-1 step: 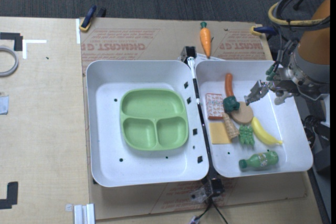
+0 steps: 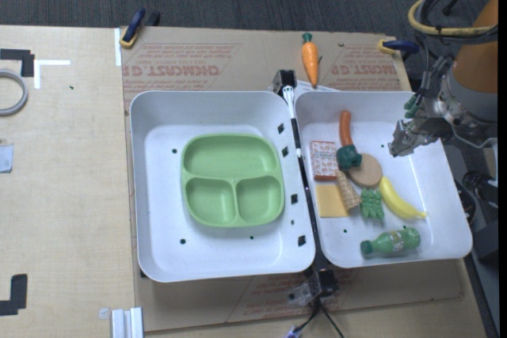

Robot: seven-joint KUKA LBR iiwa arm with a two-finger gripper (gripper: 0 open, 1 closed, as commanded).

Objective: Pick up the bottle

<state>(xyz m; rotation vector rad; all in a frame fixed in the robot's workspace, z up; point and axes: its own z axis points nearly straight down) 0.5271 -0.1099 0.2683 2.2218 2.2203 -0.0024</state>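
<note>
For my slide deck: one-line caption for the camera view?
Gripper hovers over the right bin, far side from the green bottle lying at its near edge.

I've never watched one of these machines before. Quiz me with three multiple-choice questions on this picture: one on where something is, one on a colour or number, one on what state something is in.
1. Where is the bottle?
A. on the green tray
B. near the front edge of the right bin
C. on the cardboard outside both bins

2. How many compartments has the green tray?
A. two
B. three
C. five

3. How does the bottle rest?
A. lying on its side
B. standing upright
C. lifted in the pincer

Answers:
1. B: it sits in the right bin's front part, below the banana.
2. B: one long section at the back and two smaller ones in front.
3. A: its length runs flat along the bin floor, while the pincer hangs well apart from it, over the back of the same bin.
</note>
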